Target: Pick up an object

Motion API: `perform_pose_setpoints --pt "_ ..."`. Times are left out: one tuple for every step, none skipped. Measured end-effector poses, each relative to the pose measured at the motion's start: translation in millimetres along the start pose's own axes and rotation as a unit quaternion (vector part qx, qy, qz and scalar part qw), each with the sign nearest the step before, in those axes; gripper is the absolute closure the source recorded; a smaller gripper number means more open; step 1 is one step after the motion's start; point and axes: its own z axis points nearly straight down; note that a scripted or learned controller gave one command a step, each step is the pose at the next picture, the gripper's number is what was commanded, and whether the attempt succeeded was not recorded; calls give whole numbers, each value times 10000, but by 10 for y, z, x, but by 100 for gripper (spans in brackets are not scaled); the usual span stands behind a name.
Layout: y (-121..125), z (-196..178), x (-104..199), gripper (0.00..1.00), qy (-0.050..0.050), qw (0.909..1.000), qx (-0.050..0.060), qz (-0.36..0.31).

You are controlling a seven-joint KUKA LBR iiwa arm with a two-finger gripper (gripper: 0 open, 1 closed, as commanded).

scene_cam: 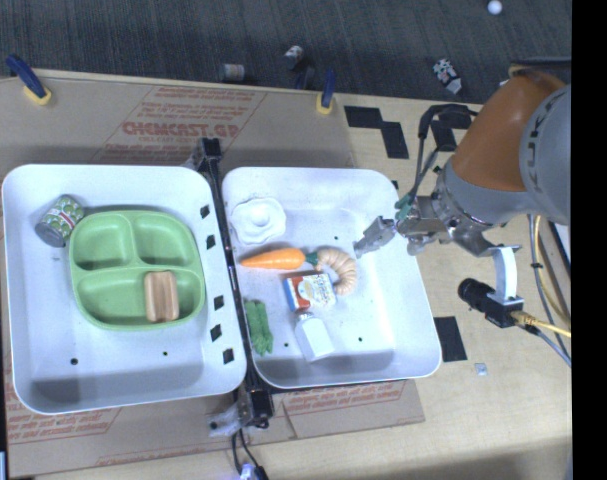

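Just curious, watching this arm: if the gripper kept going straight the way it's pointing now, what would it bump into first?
Probably the curled shrimp toy. The gripper points left and slightly down across the right bin, and the shrimp lies nearest in that line, the carrot beyond. Its height is unclear, so it might pass over.

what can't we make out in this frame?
- Camera view: label on the can, too small and partly behind the green tray.
- Print on the ketchup bottle, too small and blurred.
- Whether the gripper touches the shrimp: unclear at this slant.

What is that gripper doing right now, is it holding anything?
Gripper: over the right bin, near the shrimp; nothing seen in it. Open or shut: cannot be told.
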Motion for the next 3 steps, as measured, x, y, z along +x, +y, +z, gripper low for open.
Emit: perform_pose_setpoints --pt "140 1251 -107 0 10 10000 8 -1" --pt "143 1147 -108 100 8 10000 13 -13" --pt "-560 242 518 100 7 10000 8 -11"
